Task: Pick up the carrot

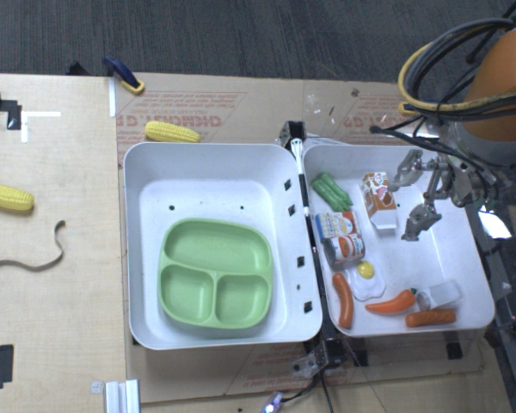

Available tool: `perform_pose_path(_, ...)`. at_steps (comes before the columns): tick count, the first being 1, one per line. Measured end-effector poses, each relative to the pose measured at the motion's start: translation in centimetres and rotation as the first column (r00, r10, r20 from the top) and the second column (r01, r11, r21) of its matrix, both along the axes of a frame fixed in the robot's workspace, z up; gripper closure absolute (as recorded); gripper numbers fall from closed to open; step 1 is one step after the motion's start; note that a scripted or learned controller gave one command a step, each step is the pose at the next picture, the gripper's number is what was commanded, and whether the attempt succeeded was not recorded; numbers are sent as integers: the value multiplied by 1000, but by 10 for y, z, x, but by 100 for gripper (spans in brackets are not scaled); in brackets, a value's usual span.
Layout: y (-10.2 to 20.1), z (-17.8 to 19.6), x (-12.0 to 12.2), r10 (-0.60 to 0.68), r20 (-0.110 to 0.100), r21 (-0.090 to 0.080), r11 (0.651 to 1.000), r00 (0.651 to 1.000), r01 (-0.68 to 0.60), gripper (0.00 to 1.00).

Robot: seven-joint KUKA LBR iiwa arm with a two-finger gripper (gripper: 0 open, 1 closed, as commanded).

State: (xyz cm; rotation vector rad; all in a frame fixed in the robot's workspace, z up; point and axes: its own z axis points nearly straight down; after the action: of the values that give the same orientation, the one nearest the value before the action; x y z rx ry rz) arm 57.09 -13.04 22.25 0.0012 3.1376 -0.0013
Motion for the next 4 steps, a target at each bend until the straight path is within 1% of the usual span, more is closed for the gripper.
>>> perform_pose_path(1,33,-126,-36,-9,-1,0,1000,1000,9,0)
perform_pose_path(2,36,-130,-92,-161,-1,1,987,987,161,0)
perform_pose_path(3,-59,-130,-61,-460,1,1,888,888,460,0)
perform_pose_path(4,4,-131,-93,-480,-3,1,878,878,480,0)
